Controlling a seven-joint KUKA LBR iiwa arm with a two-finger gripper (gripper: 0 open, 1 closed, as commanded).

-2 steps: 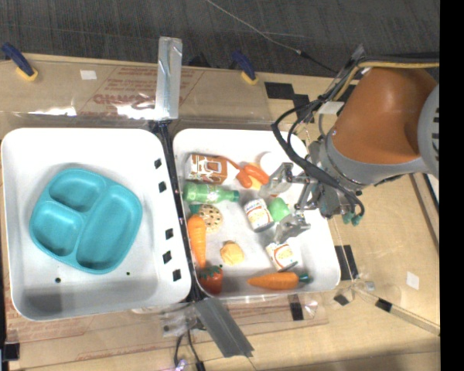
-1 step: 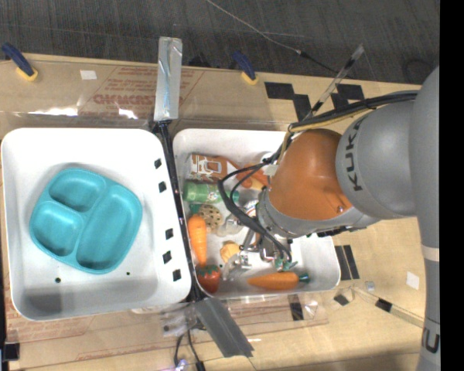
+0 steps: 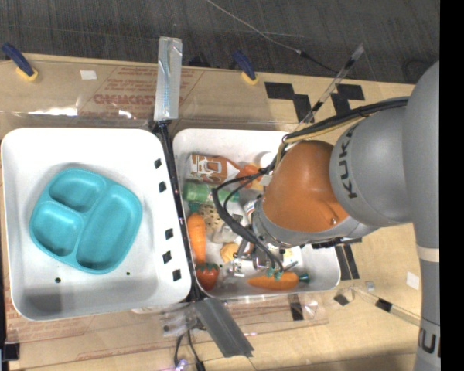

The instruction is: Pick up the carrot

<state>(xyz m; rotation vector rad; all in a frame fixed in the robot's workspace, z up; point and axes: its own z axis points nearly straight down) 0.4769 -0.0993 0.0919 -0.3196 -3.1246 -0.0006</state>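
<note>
My gripper (image 3: 247, 263) hangs in the right bin (image 3: 325, 273); whether it's open, I cannot tell. One carrot (image 3: 196, 236) lies left, another (image 3: 272, 280) just beside, tomato (image 3: 206, 274) crowding in.

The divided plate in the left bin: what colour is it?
Turquoise blue; the plate shows plainly in the camera view.
</note>
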